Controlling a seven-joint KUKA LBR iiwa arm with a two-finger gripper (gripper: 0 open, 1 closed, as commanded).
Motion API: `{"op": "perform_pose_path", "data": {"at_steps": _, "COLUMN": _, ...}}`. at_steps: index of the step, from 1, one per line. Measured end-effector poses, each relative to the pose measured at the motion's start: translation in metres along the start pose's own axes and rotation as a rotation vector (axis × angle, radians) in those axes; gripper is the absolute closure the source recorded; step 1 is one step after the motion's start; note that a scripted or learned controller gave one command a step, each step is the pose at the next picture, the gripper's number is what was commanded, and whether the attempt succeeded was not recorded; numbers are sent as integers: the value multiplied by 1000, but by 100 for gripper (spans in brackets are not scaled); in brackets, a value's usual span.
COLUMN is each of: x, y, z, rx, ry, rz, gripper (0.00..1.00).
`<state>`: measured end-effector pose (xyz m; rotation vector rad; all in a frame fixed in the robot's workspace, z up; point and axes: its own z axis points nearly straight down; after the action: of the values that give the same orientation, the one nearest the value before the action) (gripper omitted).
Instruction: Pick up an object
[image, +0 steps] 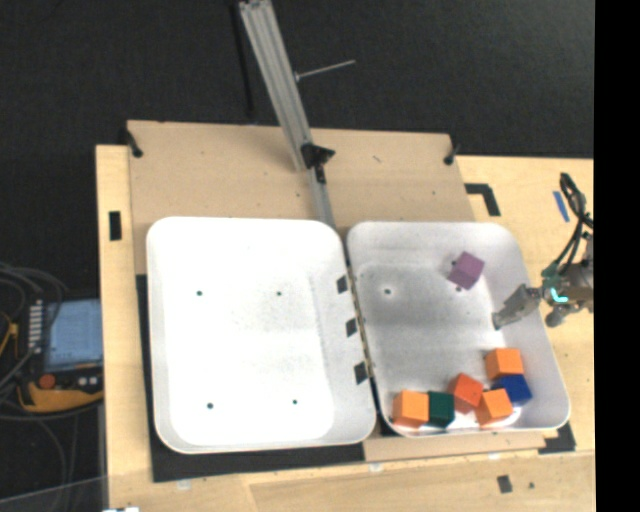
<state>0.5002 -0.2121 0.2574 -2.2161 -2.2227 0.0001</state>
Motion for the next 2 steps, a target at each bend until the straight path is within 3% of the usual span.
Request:
{"op": "perform_pose_path", "data": {"at_steps": 1, "x": 0, "y": 1, "z": -2, "rx": -4, "ry": -1, "rz": 1, "gripper": 0}}
{"op": "perform_pose_path", "data": {"at_steps": 2, "x": 1, "y": 9, "z": 46, "rx": 1, "ry": -3, "rz": 5, "gripper": 0}}
